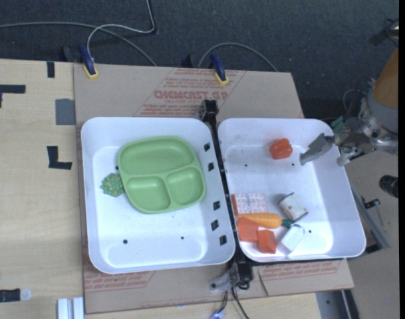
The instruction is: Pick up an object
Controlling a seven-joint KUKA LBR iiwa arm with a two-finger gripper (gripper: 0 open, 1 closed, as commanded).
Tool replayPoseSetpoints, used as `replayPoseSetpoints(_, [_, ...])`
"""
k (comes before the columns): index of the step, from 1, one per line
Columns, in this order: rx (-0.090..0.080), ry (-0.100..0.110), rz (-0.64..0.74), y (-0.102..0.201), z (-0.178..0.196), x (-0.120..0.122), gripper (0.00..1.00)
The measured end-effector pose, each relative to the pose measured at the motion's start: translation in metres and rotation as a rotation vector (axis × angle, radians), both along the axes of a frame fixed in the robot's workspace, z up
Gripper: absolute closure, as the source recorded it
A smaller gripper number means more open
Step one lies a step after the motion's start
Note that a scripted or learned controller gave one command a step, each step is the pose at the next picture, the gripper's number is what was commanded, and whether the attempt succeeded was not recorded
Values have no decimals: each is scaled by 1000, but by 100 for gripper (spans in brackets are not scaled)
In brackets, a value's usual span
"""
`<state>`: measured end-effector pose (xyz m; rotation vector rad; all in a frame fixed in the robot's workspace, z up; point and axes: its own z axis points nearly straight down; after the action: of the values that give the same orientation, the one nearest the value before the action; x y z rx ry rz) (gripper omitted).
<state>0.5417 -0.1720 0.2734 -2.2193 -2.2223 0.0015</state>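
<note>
My gripper hangs over the right rim of the right bin, open, with nothing between its fingers. One grey finger points into the bin toward a small red-orange block, which lies a short way to its left. Lower in the same bin lie a red-and-white checkered packet, an orange carrot, a red piece, another red piece, a small white-and-grey box and a white piece.
The left bin holds a green divided plate and a small green bumpy toy at the plate's left edge. Black clips join the two bins along the middle wall. Cables run behind the bench.
</note>
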Motion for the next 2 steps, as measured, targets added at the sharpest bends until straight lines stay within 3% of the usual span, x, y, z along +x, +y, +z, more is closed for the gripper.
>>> replayPoseSetpoints(1, [1,3,1,7,-112,52,0])
replayPoseSetpoints(2, [-1,-7,2,17,-187,127,0])
